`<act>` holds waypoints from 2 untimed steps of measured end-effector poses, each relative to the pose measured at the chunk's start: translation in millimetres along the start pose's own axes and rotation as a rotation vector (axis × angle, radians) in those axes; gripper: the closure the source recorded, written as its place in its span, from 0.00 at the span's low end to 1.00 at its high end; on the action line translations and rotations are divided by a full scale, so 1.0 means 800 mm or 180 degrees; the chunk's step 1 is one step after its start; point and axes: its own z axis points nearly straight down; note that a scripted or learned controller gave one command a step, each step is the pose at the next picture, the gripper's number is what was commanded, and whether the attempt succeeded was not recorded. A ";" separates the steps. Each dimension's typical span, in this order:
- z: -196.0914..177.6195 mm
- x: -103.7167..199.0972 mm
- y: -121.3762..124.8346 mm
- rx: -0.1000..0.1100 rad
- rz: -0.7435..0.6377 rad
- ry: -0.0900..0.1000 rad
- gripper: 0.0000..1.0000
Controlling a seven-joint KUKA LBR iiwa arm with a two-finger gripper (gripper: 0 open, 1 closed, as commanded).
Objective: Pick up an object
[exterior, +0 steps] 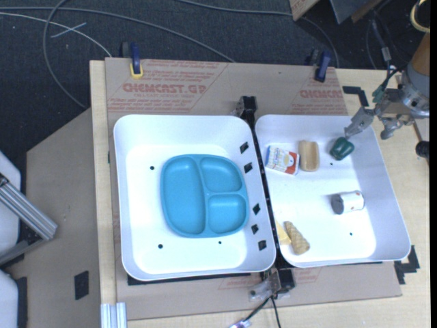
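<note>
Bench: brown board (205, 80) with red lettering, clamped at the far edge, bearing two white bins side by side.
Left bin (136, 149): holds a blue tray (205, 195) with three compartments, lying flat near the middle.
Right bin (382, 203): holds five small things, all apart from one another.
Green thing (342, 148): small, dark green, rounded lump, lying on the bin floor in the far right part of the right bin; its exact kind is too small to tell.
Packet (281, 159): white with red and blue print, flat, in the far left part of the right bin.
Tan block (309, 156): pale brown, oblong, just beside the packet on its right, between the packet and the green thing.
Cylinder (347, 201): white body with a dark grey end, lying on its side near the middle of the right bin.
Yellow piece (293, 236): tan and yellow, elongated, bumpy, at the near left of the right bin.
Gripper (374, 123): at the far right rim of the right bin, just above and right of the green thing; fingers spread apart, nothing between them.
Arm: grey, entering from the right edge.
</note>
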 end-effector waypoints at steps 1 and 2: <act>-0.012 0.001 0.004 -0.0048 -0.0012 -0.0012 0.00; 0.058 -0.001 -0.006 -0.0035 -0.0010 -0.0009 0.00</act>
